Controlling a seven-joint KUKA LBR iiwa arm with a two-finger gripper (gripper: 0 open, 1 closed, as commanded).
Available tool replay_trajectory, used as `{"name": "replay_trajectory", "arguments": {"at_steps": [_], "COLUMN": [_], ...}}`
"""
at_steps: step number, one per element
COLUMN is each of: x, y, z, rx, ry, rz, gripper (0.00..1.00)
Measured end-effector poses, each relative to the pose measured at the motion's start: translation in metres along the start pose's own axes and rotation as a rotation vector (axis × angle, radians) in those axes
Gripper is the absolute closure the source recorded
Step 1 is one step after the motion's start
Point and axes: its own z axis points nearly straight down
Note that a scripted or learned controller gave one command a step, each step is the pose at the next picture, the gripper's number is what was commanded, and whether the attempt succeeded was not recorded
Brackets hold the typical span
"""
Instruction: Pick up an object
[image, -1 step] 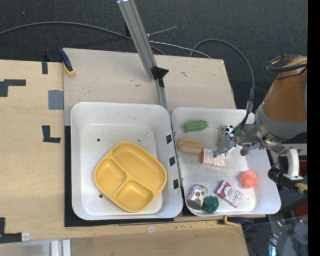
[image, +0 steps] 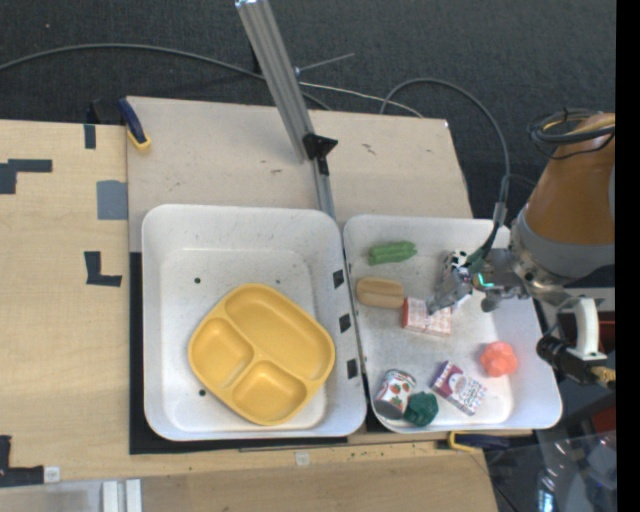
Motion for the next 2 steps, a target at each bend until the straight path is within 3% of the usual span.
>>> {"name": "replay_trajectory", "arguments": {"at_steps": [2], "x": [0.006], "y": [0.002], "z": [0.089], "rx": [0.006], "ry": [0.0], "rz": [0.0], "gripper": [0.0]}}
